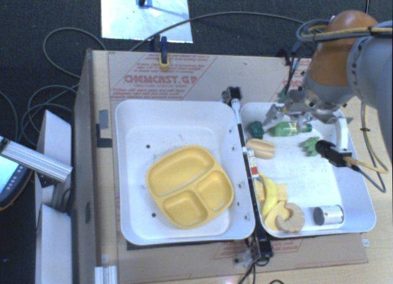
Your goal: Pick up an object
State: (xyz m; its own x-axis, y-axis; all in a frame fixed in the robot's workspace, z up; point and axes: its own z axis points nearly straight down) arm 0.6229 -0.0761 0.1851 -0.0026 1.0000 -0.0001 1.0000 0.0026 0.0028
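Over the far end of the right bin (pixel 361 198), the grey arm (pixel 368 67) reaches in from the right with its orange band above the wrist. Its jaws hang low above a green bottle (pixel 291 129) lying on its side. From where I stand I cannot tell how wide the jaws are or whether they have hold of anything.

Just left of the bottle sits a small dark green piece (pixel 255 130), and below that a pale bread roll (pixel 261 149). A leafy green piece (pixel 310 145) lies to the bottle's right. At the near end of the bin are a banana (pixel 271 190), a tan ring-shaped piece (pixel 290 218) touching it, and a silver can (pixel 330 215) on its side, apart from both.

The left bin (pixel 141 123) holds a yellow divided tray (pixel 190 184). Both bins rest on the brown worktop (pixel 184 74).
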